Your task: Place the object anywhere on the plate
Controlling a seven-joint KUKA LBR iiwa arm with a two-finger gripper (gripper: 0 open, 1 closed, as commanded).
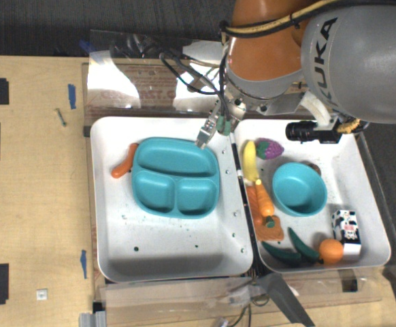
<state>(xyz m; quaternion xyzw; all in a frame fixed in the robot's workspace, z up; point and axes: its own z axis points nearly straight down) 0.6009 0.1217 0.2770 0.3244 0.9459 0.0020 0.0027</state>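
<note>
A teal divided plate [175, 176] lies in the left bin [116, 237]. A small orange sausage-like object [124, 162] rests on the bin floor against the plate's left rim. My gripper [212, 129] hangs over the plate's far right corner, close to the wall between the bins. I see nothing in it. The large grey and orange arm [279, 39] hides the area behind it.
The right bin [371, 203] holds a yellow banana [250, 161], purple grapes [271, 148], a teal bowl [299, 189], a carrot [264, 208], a dark green vegetable [294, 248], an orange [331, 251] and a cow-patterned carton [346, 227].
</note>
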